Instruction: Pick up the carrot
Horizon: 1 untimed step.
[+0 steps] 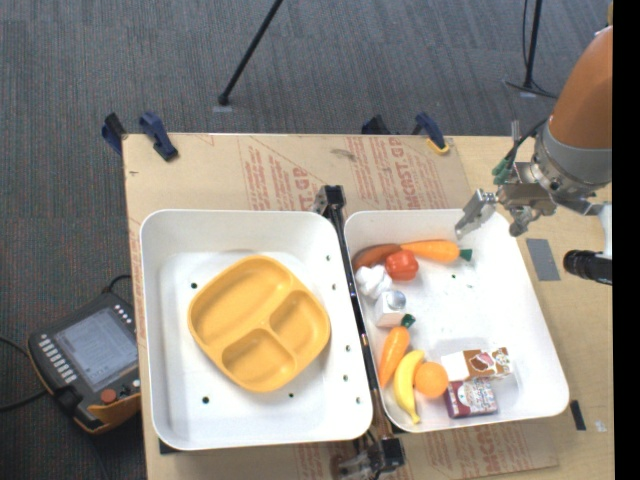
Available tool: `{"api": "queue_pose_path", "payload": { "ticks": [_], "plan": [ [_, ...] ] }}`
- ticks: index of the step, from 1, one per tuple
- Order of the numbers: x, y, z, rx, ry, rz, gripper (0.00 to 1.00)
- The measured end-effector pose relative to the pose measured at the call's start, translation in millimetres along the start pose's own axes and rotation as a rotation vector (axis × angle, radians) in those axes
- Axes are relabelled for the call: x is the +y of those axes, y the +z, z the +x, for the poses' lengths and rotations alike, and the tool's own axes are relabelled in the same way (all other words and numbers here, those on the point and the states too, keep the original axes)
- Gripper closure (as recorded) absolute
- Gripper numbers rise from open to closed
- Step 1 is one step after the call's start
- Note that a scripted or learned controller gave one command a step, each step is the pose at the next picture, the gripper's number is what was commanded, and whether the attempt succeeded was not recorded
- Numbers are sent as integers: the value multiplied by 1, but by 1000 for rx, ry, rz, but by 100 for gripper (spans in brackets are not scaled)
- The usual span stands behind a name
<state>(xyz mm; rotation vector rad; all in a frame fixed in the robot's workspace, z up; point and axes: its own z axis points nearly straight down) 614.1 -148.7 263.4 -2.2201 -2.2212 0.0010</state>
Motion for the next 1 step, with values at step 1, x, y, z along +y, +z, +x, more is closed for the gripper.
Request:
{"api": "queue_pose_path", "payload": {
  "ticks": [1],
  "plan": [
    [-109, 77, 74, 2, 1, 5, 0]
  ]
}}
